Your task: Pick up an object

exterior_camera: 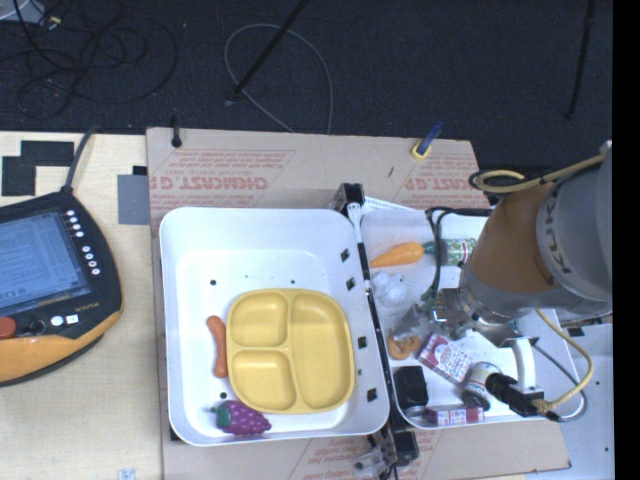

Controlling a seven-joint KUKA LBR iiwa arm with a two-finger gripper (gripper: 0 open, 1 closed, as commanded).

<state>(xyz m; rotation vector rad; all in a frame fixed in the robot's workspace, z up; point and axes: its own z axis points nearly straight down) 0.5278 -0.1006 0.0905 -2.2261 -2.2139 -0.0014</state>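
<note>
Reaching into the right bin [380, 230], the arm [545, 243] covers clutter.

Landmark: cardboard sheet [300, 173], brown with red print, flat under both bins.
Floor: dark carpet [400, 48] beyond the cardboard's far edge, with thin cables [280, 58] looping across it.
Bench: pale wood surface [60, 408] left of the cardboard.
Pendant: grey-and-orange control tablet [50, 283] left of the cardboard, screen lit.
</note>
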